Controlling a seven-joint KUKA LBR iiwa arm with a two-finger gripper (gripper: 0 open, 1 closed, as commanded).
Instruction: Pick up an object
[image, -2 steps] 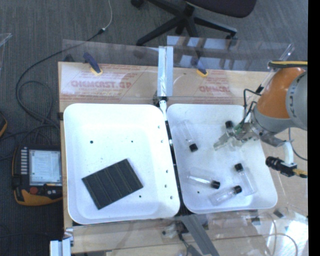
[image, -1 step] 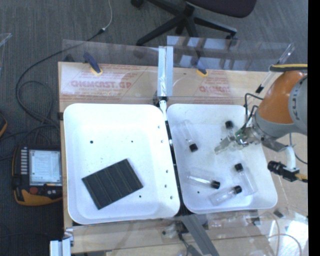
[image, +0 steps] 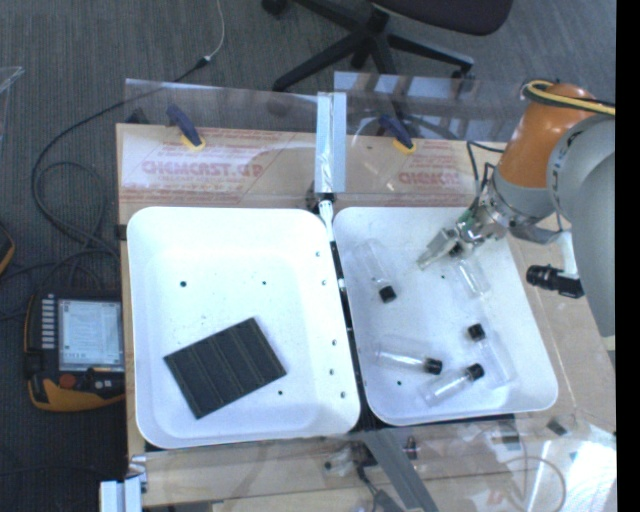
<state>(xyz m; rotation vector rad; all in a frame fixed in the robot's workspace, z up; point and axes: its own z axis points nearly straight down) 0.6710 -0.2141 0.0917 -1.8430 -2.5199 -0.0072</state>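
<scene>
The pincer (image: 443, 249) hangs over the right bin's (image: 530, 385) far side; whether it is spread or pressed together is hard to tell. Clear, black-capped vials (image: 405, 357) scatter there, barely visible against white. A dark ridged slab (image: 224, 366) lies in the left bin (image: 150, 300).

Robotics lab set up in an office space: grey carpet floor (image: 60, 90), office chair base (image: 370, 45), a teach pendant (image: 75, 340) with loose cables, and a bench (image: 230, 165) clamped with two white bins (image: 140, 300).
</scene>
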